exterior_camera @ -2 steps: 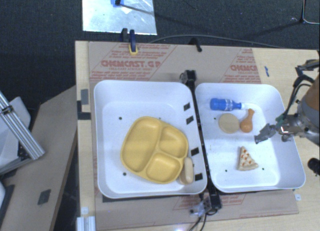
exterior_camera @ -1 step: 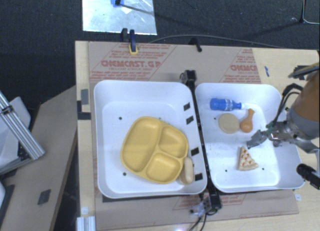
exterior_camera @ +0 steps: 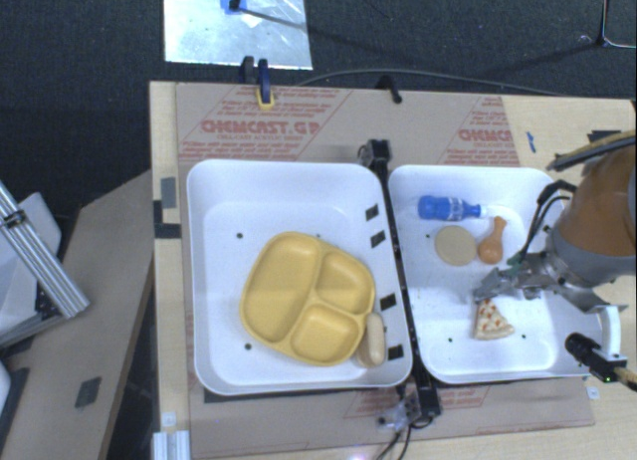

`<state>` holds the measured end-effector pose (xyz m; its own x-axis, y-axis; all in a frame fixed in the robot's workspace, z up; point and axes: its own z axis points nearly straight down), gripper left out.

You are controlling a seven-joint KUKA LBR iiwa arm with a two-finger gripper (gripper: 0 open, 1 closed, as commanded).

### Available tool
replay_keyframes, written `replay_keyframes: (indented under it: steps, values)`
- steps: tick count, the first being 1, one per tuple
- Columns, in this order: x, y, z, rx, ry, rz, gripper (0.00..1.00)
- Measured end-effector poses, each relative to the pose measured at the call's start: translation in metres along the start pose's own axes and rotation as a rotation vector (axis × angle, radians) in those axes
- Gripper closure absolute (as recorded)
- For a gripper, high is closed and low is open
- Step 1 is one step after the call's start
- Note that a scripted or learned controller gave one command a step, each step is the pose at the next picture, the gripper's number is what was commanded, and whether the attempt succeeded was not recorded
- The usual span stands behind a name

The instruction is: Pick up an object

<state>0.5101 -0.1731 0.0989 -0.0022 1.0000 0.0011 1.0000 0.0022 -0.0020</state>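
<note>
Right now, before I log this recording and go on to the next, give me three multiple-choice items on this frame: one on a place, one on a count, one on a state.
1. Where does the yellow three-compartment plastic tray lie?
A. in the left white bin
B. in the right white bin
C. on the cardboard behind the bins

2. How many loose things lie in the right white bin?
A. two
B. four
C. six

3. How does the blue plastic bottle rest?
A. upright
B. on its side
C. held between the fingers of the gripper

Answers:
1 A: the tray fills the middle of the left bin, with a tan bread roll at its lower right edge.
2 B: bottle, round beige disc, orange drumstick-shaped toy, toy pizza slice.
3 B: it lies lengthwise along the bin's far side, apart from the gripper.
</note>
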Motion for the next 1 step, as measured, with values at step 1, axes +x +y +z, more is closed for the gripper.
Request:
replay_keyframes:
  steps: [1]
  values:
    - [-0.0012,0.0012,-0.0134,-0.005,-0.003,0.000,1.00]
